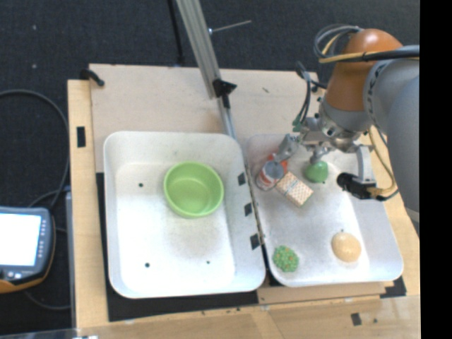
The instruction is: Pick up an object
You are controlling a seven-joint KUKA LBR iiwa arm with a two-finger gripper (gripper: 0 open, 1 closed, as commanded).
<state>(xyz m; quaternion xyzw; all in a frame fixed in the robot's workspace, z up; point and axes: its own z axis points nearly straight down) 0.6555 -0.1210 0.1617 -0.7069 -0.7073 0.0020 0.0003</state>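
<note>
Tool: the tool hangs low over the far end of the right bin, beneath the grey arm with its orange band; I cannot tell how it is set, because the arm and cabling crowd that spot.
Nearest object: a small green round object sits right under the tool, at or almost touching its tip; nothing can be seen clamped in it.
Step in hand: by my reading, this is the reach-and-grasp stage of picking up an object, with no lift yet.
Next move: it likely calls for the tool to settle squarely over one item, close on it, then rise straight up clear of the neighbours; the crowding at the far end could make a clean grasp hard.
Right bin, far end: a red and white object lies by the left wall, and a tan patterned block rests just beside it, near the green round object.
Right bin, near end: a fuzzy green ball lies close to the left corner, and a pale tan egg-shaped object lies to its right, well apart from the far cluster.
Left bin: the left bin holds a light green bowl, upright, toward its far right part.
Worktop: the worktop carries both bins side by side.
</note>
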